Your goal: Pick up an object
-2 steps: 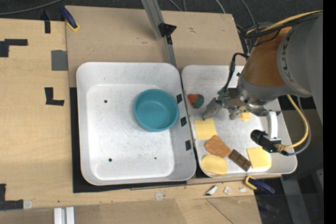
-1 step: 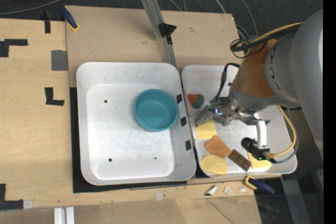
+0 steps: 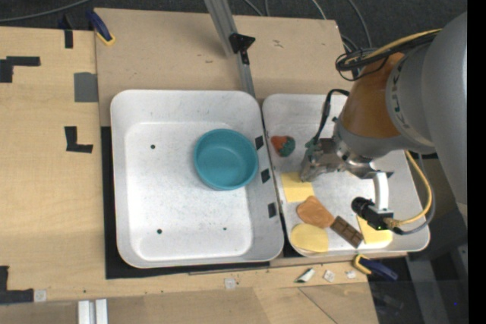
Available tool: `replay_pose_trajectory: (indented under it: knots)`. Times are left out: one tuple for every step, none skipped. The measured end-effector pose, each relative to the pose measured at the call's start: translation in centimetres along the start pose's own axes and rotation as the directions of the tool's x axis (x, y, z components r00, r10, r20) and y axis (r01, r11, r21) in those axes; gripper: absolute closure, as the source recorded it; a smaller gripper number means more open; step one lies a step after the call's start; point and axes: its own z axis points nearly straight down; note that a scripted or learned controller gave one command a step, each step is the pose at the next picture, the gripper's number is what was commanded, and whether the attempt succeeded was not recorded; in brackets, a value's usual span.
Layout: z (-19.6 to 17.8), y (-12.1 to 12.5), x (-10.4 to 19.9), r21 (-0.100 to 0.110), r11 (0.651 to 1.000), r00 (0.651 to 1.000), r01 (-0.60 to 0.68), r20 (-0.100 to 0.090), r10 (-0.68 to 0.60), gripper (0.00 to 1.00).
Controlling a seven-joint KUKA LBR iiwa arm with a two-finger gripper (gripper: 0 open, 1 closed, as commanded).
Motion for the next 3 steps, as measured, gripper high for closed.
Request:
replay_pose_trajectory:
  knots:
    - [-4.4,-0.5,0.1,-0.005,1.0,1.0,-0.001,0.001,0.001,1.0]
    - [-10.1,0.5,0.2,-0.008,1.0,1.0,0.0,0.002,0.0,1.0]
    - [-15.9,0.7,1.2,-0.008,1.0,1.0,0.0,0.002,0.0,1.0]
